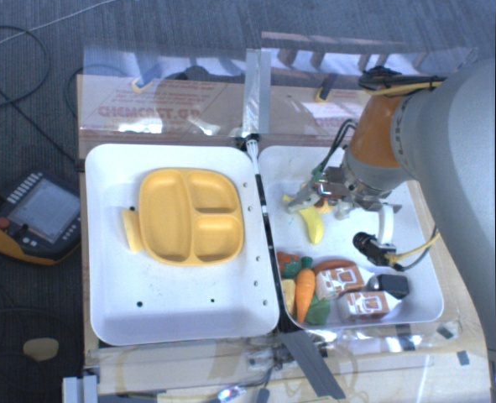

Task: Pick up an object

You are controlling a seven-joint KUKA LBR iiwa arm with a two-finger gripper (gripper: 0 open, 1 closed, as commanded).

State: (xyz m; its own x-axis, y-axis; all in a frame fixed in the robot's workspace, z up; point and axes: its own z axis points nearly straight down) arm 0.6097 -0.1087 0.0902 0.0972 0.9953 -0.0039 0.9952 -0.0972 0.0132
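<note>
Right bin [428, 305]: carrot [305, 288] near banana [313, 223].

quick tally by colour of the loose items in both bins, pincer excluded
Yellow: 2, divided plate in the left bin, banana in the right bin
Orange: 1, carrot
Green: 1, green piece beside the carrot
Red-and-white packets: 2
Total: 6

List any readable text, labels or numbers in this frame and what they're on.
None can be read for sure.
Cardboard sheet behind the bins: faint reddish print under clear film, too blurred to read.
Two red-and-white packets in the right bin: label marks, too small to read.
Handheld controller on the floor at left: lit screen and buttons, no legible characters.
Yellow divided plate: no markings visible.
</note>
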